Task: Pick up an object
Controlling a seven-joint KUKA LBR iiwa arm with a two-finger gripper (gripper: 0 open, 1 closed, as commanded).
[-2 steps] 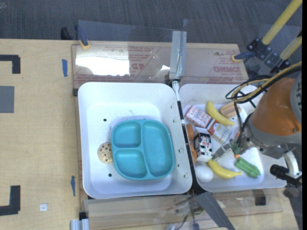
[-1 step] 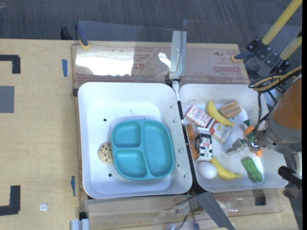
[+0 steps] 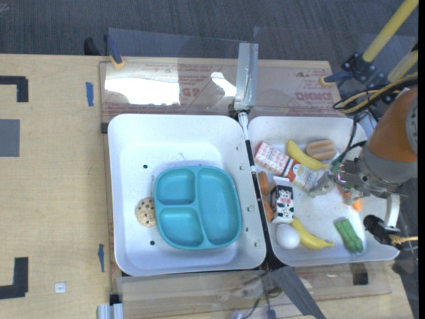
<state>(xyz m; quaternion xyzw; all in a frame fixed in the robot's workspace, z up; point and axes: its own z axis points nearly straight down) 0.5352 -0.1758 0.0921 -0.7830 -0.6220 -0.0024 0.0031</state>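
My pincer (image 3: 330, 178) sits low in the right bin (image 3: 332, 123), over a clear crumpled wrapper (image 3: 311, 178). Can't tell how far open it is or whether it has hold of anything; wrist blocks it.

No set target, any object counts. Nearest to the pincer: the wrapper right under it, a banana (image 3: 300, 155) just beside on the far side from my arm, a hot-dog bun (image 3: 321, 149) just above that, a red-and-white carton (image 3: 271, 157) past the banana. Below: a black-and-white carton (image 3: 284, 203), a white egg (image 3: 287, 236), a second banana (image 3: 311, 235), a green pepper-like piece (image 3: 348, 234) near my wrist. An orange strip (image 3: 266, 195) lies along the bin divider.

Risks, as I judge them:
- Clutter is tight, so closing could catch wrapper plus banana, or only film that slips out.
- The wrapper is glossy and thin, so it's likely to tear free on lift.
- A nudge could roll the egg.

Well apart, left bin (image 3: 126, 178): teal divided plate (image 3: 197, 207), a cookie (image 3: 145, 211) touching its edge. Not reachable without a big move.
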